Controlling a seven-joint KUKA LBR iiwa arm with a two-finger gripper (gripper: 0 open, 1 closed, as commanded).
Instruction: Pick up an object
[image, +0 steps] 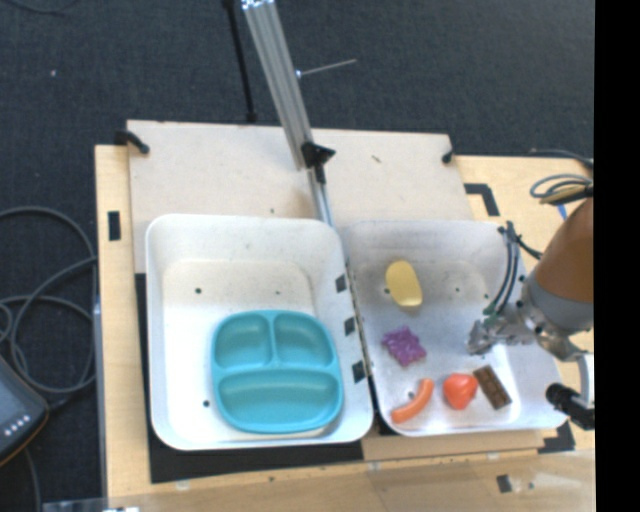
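The right bin (440, 235) holds a yellow oval piece (404, 284), a purple lumpy piece (404, 347), an orange carrot-shaped piece (413, 400), a red round piece (459, 391) and a brown bar (491, 387). My gripper (486, 336) hangs over the right side of this bin, just above the brown bar and the red piece and to the right of the purple one. Nothing visible is held in it. The arm's orange band (572, 255) rises at the right edge.
The left bin (240, 235) holds a teal divided plate (274, 370). A metal pole (290, 95) slants up from the gap between the bins. Cables lie on the dark floor at the left, and more sit at the bench's right side.
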